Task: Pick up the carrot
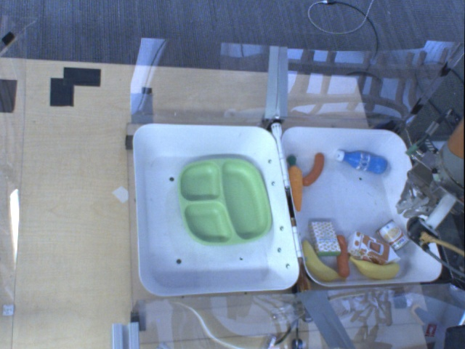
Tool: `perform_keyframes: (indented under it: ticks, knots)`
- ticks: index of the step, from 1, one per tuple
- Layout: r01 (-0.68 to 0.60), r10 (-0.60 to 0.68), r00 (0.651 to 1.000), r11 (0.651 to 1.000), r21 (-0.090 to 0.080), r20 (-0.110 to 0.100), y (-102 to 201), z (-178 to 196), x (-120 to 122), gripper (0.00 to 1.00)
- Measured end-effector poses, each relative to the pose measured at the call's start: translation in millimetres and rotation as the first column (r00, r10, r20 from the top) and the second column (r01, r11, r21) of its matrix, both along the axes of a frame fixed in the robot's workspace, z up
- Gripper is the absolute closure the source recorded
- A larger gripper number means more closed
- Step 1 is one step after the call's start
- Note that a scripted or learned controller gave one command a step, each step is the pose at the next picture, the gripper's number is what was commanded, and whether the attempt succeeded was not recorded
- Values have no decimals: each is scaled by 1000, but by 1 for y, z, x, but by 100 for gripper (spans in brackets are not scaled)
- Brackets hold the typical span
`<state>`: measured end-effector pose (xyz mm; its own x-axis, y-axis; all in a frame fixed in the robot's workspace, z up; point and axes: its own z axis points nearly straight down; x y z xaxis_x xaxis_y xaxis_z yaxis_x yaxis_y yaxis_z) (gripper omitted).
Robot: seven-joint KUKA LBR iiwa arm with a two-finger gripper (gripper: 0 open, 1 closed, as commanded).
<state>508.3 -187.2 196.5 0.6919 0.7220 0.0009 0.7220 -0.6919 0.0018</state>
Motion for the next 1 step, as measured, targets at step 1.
perform_keyframes:
  ticks: [1]
  knots:
    - [-7, 7, 1000, 1000, -1, 2, 1, 10, 1, 100]
